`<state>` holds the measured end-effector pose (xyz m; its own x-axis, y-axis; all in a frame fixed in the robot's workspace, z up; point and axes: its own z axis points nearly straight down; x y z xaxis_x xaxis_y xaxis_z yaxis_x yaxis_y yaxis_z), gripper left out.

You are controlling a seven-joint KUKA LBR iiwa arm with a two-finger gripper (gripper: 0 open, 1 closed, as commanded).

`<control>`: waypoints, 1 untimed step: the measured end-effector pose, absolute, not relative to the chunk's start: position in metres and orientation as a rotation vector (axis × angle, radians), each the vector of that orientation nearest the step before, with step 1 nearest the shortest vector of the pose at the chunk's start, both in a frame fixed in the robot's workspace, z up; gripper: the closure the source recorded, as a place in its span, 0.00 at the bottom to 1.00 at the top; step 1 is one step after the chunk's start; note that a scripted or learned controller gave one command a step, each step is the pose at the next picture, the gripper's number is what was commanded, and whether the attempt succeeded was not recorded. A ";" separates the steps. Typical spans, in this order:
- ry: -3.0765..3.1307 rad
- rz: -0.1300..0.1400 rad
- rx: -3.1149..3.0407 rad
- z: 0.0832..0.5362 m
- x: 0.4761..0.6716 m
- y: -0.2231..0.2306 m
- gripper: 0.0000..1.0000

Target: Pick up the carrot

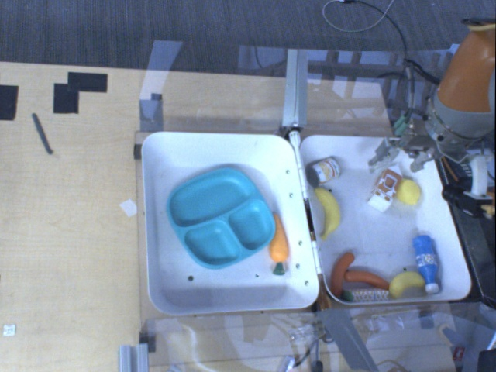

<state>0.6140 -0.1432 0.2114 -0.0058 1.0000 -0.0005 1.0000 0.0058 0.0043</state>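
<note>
The orange carrot (279, 241) lies in the left bin (159, 285), against the right edge of a blue divided plate (221, 217), with its green end pointing toward the front. My gripper (401, 156) hangs over the back of the right bin (457, 270), far to the right of the carrot. Its fingers (381, 154) are spread open with nothing between them, just above a small white and brown carton (385, 189).
The right bin holds a tin can (325, 170), a banana (329, 211), a lemon (408, 193), a blue bottle (425, 262), red sausages (353, 272) and a yellow fruit (404, 284). A ridge (304, 208) separates the bins.
</note>
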 end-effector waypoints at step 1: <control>2.228 0.010 2.204 0.223 0.616 -0.142 1.00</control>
<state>0.6160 -0.1420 0.2235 -0.0109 0.9999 -0.0010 0.9999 0.0109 0.0104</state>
